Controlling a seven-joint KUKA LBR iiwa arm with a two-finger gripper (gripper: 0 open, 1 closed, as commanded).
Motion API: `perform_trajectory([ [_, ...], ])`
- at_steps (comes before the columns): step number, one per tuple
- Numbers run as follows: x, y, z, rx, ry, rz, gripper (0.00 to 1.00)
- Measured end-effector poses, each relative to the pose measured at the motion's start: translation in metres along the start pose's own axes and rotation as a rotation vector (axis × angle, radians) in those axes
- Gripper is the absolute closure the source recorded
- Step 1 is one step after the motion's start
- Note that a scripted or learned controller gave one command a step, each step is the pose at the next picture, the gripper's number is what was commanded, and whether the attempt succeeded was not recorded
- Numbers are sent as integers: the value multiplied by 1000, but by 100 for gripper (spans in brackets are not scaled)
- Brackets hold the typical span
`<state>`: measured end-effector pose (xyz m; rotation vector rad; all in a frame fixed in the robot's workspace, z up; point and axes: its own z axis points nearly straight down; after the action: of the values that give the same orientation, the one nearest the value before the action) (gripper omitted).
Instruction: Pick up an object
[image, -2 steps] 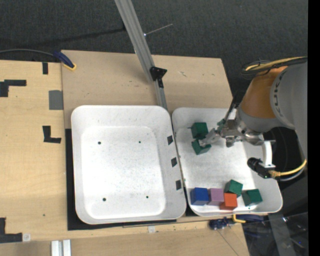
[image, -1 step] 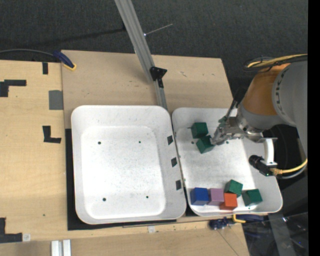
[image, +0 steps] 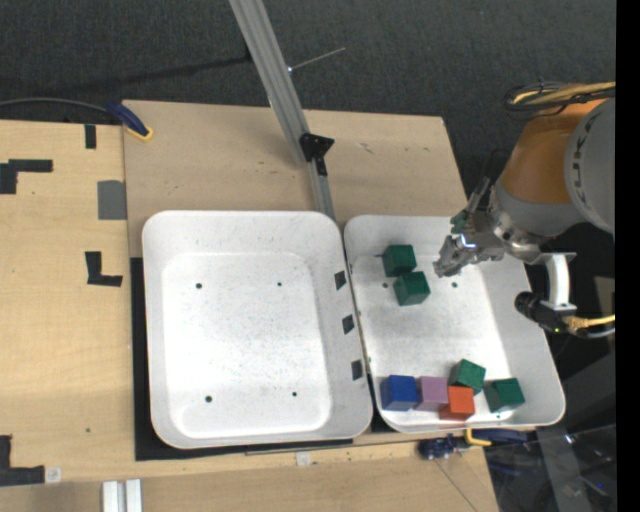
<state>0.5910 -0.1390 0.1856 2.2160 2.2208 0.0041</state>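
Two dark green cubes lie in the far part of the right bin (image: 520, 330): one (image: 399, 259) nearer the back, the other (image: 411, 289) just in front of it. Along the bin's near edge sit a blue cube (image: 400, 391), a lilac cube (image: 434, 390), an orange cube (image: 460, 402) and two green cubes (image: 467, 375) (image: 505, 393). My gripper (image: 450, 262) hangs over the right bin's back right area, a short way right of the two dark green cubes. Nothing is visible between its fingers.
The left bin (image: 240, 330) lies beside the right one, with black clips along their shared edge. A slanted metal pole (image: 285, 90) rises behind the bins. The wooden bench (image: 60, 300) stretches to the left, marked with black tape.
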Motion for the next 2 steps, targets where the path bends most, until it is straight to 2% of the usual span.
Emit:
perform_trajectory([
  [1, 0, 2, -53, 0, 0, 0, 100],
  [2, 54, 7, -62, 4, 3, -4, 100],
])
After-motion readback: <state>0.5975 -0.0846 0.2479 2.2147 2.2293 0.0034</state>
